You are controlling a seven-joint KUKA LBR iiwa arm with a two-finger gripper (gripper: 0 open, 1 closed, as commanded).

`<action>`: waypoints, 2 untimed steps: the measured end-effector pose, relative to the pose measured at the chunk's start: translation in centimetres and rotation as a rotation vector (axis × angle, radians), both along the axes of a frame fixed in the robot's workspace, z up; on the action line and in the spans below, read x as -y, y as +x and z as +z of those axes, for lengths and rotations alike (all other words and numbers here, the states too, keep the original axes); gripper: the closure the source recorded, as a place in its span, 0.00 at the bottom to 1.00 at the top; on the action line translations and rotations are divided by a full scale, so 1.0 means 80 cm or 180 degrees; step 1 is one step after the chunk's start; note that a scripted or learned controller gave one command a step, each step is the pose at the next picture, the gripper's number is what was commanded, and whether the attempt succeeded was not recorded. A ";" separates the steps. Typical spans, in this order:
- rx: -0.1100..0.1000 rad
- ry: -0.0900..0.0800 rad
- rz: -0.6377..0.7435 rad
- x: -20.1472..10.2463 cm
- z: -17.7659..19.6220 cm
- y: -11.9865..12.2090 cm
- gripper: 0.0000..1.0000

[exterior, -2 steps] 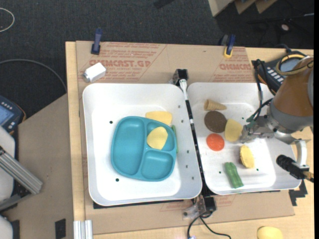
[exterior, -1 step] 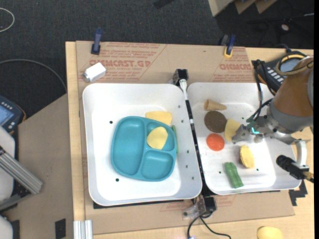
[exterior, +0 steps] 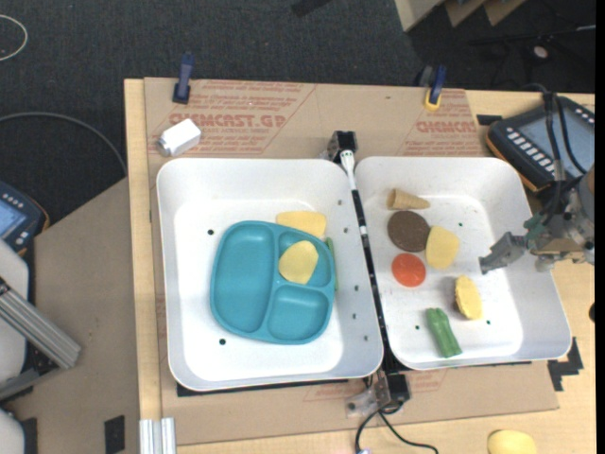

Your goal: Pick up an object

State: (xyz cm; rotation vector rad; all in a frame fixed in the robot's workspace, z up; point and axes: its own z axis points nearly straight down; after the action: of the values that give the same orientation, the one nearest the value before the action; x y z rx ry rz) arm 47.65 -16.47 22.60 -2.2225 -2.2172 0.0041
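My gripper hangs over the right side of the right bin, reaching in from the right edge. It is just right of a yellow piece and above a yellow ridged piece. Also in this bin lie a brown disc, a red-orange disc, a tan wedge and a green stick. Nothing is seen held in the gripper.
The left bin holds a teal divided plate with a yellow item on it and another yellow item behind its rim. A white block and clamps sit on the cardboard bench behind.
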 end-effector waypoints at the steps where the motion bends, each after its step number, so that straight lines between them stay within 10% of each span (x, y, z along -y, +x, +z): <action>1: -0.0005 0.0009 0.0003 -0.002 -0.185 0.002 0.00; 2: 0.0022 -0.0007 0.0003 -0.001 -0.164 0.004 1.00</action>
State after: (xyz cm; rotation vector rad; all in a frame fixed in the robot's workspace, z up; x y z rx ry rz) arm 47.95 -16.43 9.52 -2.2261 -2.2226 -0.0012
